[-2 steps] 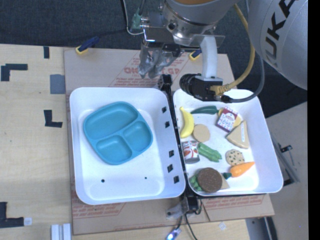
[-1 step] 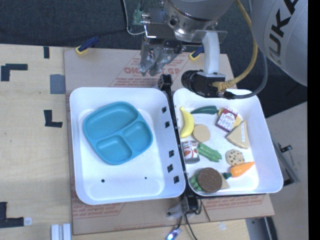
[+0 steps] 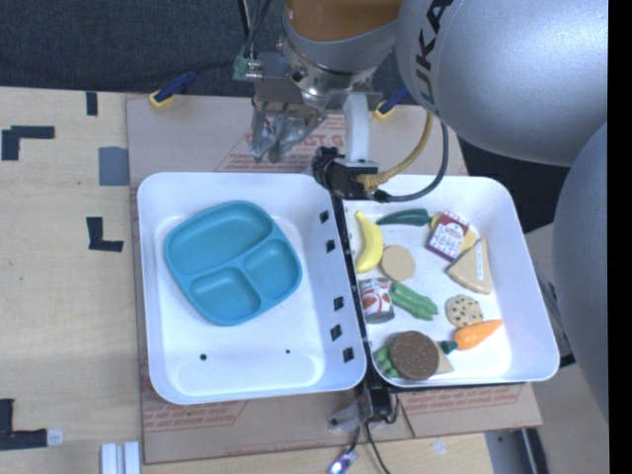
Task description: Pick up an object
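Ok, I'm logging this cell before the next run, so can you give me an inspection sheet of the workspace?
Surface: wooden bench bearing two white bins, left bin and right bin, side by side.
Job's things: right bin holds banana, carrot, cookie, can and other toy food.
Clutter: blue divided plate in left bin.
Grippers: gripper above the bench behind the left bin, nothing seen between its fingers.
Cables: yellow cable near the wrist.
Surroundings: black tape marks on bench.

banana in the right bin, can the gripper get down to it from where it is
Probably yes. The banana lies exposed at the right bin's left edge, nothing on top. The gripper hangs beyond the bins' far rim. The divider wall close beside it may crowd one finger.
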Robot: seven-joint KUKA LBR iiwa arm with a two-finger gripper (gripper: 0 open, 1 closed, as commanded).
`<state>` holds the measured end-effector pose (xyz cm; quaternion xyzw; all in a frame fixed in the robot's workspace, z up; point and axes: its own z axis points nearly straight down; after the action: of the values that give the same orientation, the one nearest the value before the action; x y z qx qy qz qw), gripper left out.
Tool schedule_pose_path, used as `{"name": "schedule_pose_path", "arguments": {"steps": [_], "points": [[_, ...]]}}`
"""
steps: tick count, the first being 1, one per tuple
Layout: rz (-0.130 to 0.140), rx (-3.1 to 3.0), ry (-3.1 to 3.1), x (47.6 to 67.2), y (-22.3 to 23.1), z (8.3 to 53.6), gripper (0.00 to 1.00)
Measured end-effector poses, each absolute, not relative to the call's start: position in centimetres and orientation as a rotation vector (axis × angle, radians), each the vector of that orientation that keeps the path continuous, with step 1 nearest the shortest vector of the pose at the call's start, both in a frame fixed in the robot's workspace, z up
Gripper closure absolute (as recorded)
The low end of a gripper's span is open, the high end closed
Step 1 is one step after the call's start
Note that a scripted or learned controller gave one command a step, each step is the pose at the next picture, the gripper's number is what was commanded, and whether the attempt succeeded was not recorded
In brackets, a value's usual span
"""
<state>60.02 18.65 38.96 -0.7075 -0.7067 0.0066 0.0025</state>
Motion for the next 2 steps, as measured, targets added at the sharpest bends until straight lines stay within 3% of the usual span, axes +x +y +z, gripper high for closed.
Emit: {"name": "schedule_pose_path", "arguments": {"steps": [1,2], "points": [[0.003,-2.216,-2.226,59.96,18.86,40.85,1.0],[0.005,-2.213,-2.227,59.95,18.95,41.8,1.0]]}}
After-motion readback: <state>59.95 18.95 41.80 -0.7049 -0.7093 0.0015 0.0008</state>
